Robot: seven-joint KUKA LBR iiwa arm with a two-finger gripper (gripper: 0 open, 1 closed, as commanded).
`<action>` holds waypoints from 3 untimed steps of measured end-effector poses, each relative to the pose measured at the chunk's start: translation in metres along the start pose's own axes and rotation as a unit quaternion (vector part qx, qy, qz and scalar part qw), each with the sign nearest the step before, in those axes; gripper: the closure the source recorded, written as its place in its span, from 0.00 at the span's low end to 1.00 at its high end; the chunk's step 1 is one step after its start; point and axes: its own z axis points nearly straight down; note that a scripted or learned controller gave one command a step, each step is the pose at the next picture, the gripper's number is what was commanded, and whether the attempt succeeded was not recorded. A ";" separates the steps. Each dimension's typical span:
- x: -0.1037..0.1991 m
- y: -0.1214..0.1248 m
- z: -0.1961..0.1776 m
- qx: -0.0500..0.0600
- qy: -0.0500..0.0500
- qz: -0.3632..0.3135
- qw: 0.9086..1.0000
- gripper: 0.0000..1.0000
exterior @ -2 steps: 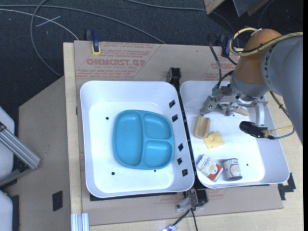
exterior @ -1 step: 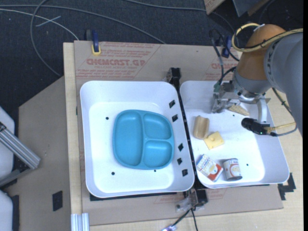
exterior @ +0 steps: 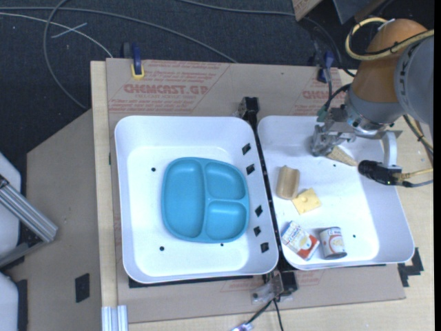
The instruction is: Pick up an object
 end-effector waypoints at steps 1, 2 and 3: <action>-0.004 0.000 -0.045 -0.001 0.000 0.000 1.000 1.00; -0.011 0.004 -0.093 -0.001 0.000 0.000 1.000 1.00; 0.049 0.009 -0.100 0.001 0.001 -0.003 1.000 1.00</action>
